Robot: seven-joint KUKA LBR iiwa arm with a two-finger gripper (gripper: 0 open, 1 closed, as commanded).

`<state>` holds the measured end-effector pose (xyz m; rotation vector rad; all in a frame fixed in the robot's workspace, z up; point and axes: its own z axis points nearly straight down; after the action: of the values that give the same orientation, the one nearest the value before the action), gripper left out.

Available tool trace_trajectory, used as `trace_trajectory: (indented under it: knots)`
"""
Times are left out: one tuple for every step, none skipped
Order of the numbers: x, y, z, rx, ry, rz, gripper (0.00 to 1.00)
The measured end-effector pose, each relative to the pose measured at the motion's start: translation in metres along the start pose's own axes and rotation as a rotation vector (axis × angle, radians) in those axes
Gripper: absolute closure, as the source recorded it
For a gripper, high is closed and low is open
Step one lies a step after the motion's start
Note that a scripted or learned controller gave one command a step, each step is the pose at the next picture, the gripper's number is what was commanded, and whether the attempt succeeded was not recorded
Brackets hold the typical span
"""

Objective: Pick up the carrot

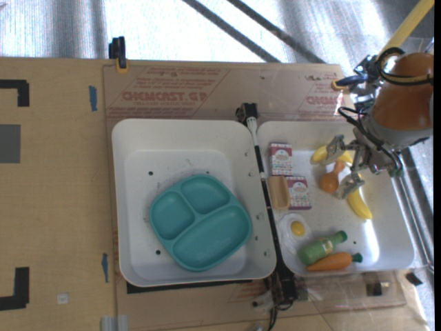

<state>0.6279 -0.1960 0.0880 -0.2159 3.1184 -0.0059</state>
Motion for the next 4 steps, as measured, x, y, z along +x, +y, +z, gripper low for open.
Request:
trace_trajectory:
  knots:
    - [-0.008,0.044,0.0,-0.005,0.005,0.236,0.0]
    - [-0.023,0.003,0.001,0.001,0.002,0.517,0.0]
    - [-0.029,0.003,-0.015,0.002,-0.018,0.514,1.0]
    - [-0.021,0.006,-0.008,-0.005,0.023,0.514,0.0]
